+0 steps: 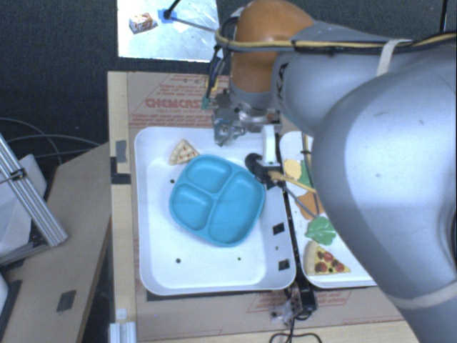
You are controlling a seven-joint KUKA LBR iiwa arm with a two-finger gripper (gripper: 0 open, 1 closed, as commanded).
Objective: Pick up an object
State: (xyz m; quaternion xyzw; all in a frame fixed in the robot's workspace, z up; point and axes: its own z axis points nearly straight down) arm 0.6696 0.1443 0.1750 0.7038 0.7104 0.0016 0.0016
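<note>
My gripper (227, 133) hangs over the far edge of the left bin (153, 213), a little right of a tan waffle-patterned wedge (184, 151) that lies in the bin's far left part. A blue divided plate (217, 199) fills the middle of that bin, just in front of the gripper. Nothing shows between the fingers, and their spread is too small to make out.
The right bin (335, 281) holds a pizza slice (325, 259), a green leaf piece (320, 229), an orange piece (308, 200) and a yellow piece (292, 168). The big grey arm covers most of that bin. A brown cardboard sheet (168, 98) lies under both bins.
</note>
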